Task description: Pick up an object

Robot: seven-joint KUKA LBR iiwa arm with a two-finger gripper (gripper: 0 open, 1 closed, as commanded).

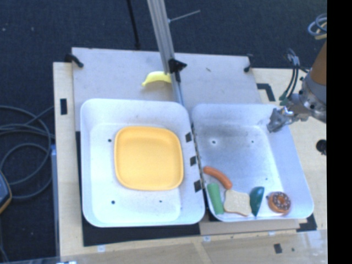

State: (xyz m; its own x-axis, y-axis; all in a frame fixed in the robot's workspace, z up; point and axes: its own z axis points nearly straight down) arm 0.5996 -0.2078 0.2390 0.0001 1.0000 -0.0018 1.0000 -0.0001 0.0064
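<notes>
— Where is your hand just now?

— My gripper (274, 122) hangs over the far right corner of the right bin (250, 155), just inside its rim. My wrist trails off toward the view's right.

— Is it clenched or released?

— I cannot tell; it is too small and blurred from this angle. Nothing shows in its grasp.

— So where are the things you could pick?

— All well apart from my hand, down along the near edge of the same bin. Nearest my hand's side is a round brown donut (279, 202), almost straight below it in the view. Further toward the view's left come a dark green pepper (257, 199), a slice of bread (237, 202) touching it, and a green cucumber (215, 198) against the bin's wall. An orange sausage (218, 176) lies tilted just above the cucumber and bread.

— And beyond that bin?

— Far to the view's left of my hand, the left bin (91, 147) holds a yellow plate (148, 157), lying flat. A banana (157, 79) rests on the bench behind that bin, beside a metal pole (160, 32).
</notes>
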